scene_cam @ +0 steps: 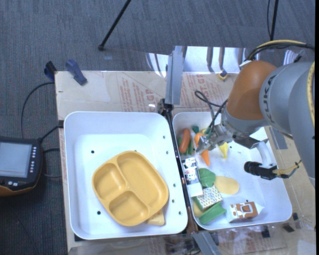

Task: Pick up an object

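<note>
Two-finger gripper [211,141]: finger state cannot be told. It sits over the right white bin [279,195], with a small orange carrot-shaped toy [206,156] touching at 7 o'clock.

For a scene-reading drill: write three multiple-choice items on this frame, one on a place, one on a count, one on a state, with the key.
1. Where does the yellow divided plate lie?
A. in the left bin
B. in the right bin
C. on the floor

2. How many compartments does the plate have?
A. two
B. three
C. five

3. How does the plate sit?
A. upside down
B. standing on edge
C. flat, hollows upward

Key: 1 A, it rests on the left bin's white floor. 2 B, two ridges split it into three hollows. 3 C, all three hollows face the camera. The gripper is over the toy food in the right bin.
</note>
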